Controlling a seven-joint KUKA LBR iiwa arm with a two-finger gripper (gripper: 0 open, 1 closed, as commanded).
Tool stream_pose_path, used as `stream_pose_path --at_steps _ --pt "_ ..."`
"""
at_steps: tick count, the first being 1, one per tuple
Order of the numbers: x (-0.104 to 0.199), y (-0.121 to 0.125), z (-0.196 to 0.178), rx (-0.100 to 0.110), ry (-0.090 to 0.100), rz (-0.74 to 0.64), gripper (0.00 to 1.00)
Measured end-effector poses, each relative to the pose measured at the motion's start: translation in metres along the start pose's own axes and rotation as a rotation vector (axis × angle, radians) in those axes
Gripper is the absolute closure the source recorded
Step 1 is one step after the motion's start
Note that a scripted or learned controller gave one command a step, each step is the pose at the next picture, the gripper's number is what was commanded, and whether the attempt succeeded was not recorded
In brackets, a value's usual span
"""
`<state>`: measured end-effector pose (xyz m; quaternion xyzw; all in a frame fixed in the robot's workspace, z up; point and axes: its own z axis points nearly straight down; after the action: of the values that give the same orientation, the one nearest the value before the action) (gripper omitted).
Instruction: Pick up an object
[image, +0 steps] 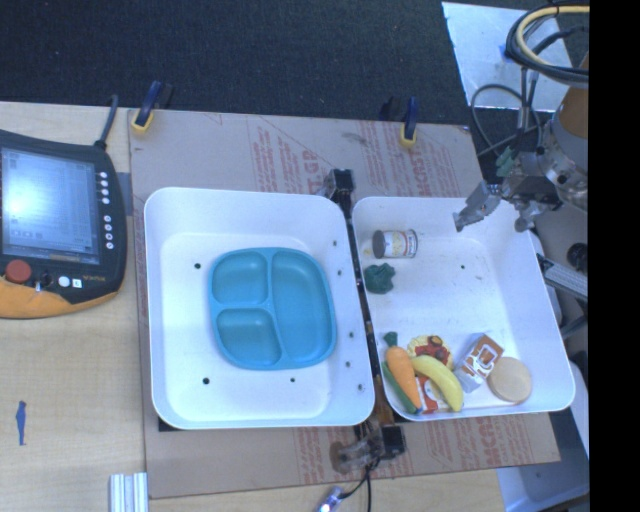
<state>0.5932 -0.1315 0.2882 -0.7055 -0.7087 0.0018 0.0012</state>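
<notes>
The end effector (497, 207) is hovering over the right bin (520, 270) rim, fingers spread wide, gripping nothing (the jar (395, 244) label is lying unreadable nearby).

teach pendant (55, 225), blue clamps (148, 103)

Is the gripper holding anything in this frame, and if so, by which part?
Nothing is held. The gripper hovers at the upper right edge of the right bin, fingers spread with nothing between them, well apart from the small jar.
</notes>
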Motion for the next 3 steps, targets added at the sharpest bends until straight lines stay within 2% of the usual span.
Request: stream_pose_path --at_steps 1,2,3 --pt "0.032 -0.096 0.035 0.001 0.0 0.0 0.0" --pt "0.122 -0.038 0.097 0.001 -0.001 -0.004 0.0" --pt "0.082 -0.084 0.097 0.0 -0.001 0.0 0.0"
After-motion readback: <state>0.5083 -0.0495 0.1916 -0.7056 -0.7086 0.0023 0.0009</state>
